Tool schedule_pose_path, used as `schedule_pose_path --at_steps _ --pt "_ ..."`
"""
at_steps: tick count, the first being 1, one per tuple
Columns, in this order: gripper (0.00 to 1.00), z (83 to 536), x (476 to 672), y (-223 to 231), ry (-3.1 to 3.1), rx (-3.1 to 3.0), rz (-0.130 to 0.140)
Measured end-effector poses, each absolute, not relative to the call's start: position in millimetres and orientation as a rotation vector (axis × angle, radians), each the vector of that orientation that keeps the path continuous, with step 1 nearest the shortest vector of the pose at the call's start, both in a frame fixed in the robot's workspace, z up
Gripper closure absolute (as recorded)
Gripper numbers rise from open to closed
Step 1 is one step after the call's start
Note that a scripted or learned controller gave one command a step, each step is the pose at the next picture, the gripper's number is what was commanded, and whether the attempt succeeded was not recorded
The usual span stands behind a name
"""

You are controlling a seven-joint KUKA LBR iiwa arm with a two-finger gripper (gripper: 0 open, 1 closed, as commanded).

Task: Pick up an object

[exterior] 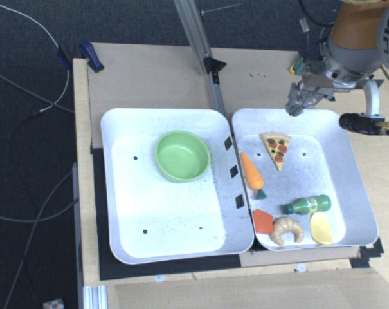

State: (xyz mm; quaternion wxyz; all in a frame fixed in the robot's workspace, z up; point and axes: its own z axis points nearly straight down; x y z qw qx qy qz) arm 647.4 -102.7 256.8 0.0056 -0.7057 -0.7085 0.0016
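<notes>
Objects for picking are lying in the right bin [348, 166], so we are starting at its near edge and working away. Nearest us are sitting a curled tan croissant [288, 230], a pale yellow wedge [321, 228] just beside it, and a flat red block [263, 221] on its other side. Just behind them a small green bottle [308, 205] is lying on its side, smooth and rounded. Farther back an orange carrot [251, 172] is tapering toward the bin's left wall, and a triangular pizza slice [276, 149] is lying flat near the middle. The left bin [123, 192] is holding a round green bowl [182, 156], glossy and shallow. Both bins are resting on a tan desk [149, 76].

Farthest away, the tool [299, 103] is hanging over the right bin's back rim, carrying nothing; whether it is spread or closed we cannot tell. We are judging this the approach step: next we are needing to choose a target, move over it and descend.
</notes>
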Motion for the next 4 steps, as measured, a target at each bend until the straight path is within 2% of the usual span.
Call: schedule_pose_path --at_steps 2,4 --pt "1.0 234 618.8 2 -2.216 -2.207 0.012" --pt "1.0 249 573.8 91 -2.217 -2.205 0.013"
